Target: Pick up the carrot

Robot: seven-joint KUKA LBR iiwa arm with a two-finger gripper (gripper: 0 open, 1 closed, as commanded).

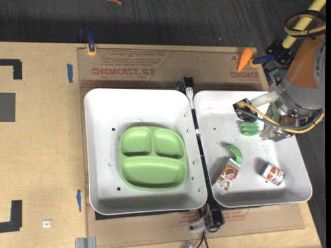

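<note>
The carrot [246, 58], orange with a green top, lies on the cardboard sheet behind the right bin [217, 105], outside both bins near the bench's back edge. My gripper [262, 124] hangs low over the right side of the right bin, just beside a small green leafy item [250, 128]. It is well in front of the carrot and apart from it. Nothing can be seen held in it.
The right bin also holds a green pod-shaped piece [234, 152], a small carton [226, 175] and a red-and-white can [272, 174]. A green divided plate [153, 156] sits in the left bin [98, 138]. A blue clamp [261, 60] is beside the carrot.
</note>
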